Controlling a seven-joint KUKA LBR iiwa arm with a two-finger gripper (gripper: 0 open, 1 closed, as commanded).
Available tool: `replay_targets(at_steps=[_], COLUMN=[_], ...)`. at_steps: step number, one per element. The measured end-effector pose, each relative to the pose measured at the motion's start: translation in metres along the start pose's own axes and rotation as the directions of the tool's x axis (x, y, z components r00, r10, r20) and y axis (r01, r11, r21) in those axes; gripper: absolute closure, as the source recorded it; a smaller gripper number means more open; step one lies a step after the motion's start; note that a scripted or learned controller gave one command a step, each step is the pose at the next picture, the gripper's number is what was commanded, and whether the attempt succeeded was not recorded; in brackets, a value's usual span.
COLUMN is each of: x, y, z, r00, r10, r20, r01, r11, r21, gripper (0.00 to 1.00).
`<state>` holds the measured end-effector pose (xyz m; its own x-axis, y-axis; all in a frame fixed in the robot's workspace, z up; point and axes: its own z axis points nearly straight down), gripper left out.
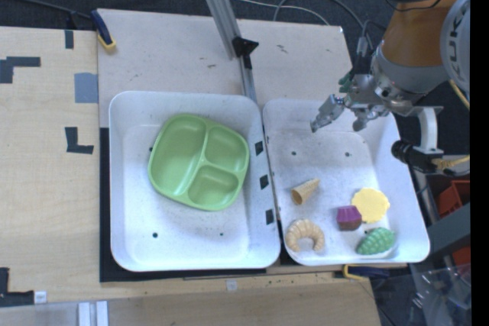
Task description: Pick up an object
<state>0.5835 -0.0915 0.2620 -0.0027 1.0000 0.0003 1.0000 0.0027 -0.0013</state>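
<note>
Looking at the right bin (397, 164), we are seeing the toy pieces lying along its near end: an ice-cream cone (305, 191), a croissant (306, 236), a purple block (349, 217), a yellow disc (371, 204) and a green ridged piece (376, 241). Our gripper (341, 115) is hovering over the bin's far end, well apart from them, fingers spread and holding nothing. Our arm is reaching in from the right. A green divided plate (200, 161) is sitting in the left bin (122, 187).
</note>
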Motion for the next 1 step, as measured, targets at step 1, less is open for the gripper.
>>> replay_targets(at_steps=[1], x=[-0.0001], y=[0.0], z=[0.0], r00=[1.0], r10=[0.0], r20=[0.0], r01=[0.0], r11=[1.0], r21=[0.0], gripper=[0.0])
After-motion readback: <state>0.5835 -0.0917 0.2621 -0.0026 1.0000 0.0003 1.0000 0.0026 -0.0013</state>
